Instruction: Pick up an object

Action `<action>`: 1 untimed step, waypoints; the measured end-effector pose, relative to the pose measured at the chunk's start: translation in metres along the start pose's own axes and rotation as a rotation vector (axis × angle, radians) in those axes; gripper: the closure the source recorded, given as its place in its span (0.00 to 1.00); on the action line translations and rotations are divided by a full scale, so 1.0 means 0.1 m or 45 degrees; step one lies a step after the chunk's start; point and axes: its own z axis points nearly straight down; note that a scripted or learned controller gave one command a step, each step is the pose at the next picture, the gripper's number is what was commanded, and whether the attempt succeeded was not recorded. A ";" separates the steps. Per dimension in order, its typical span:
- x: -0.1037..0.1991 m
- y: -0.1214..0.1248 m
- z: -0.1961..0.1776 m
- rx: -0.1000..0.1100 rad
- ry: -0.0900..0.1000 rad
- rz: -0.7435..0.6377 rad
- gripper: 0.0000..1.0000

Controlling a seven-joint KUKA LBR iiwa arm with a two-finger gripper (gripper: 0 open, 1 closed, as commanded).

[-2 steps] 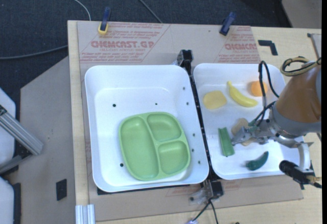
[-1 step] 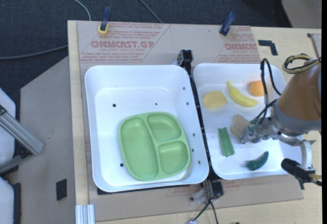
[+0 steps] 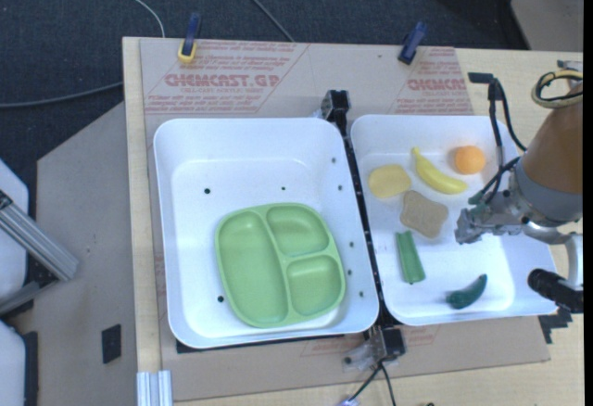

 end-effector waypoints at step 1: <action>0.03 -0.03 -0.59 -0.006 -0.003 -0.002 1.00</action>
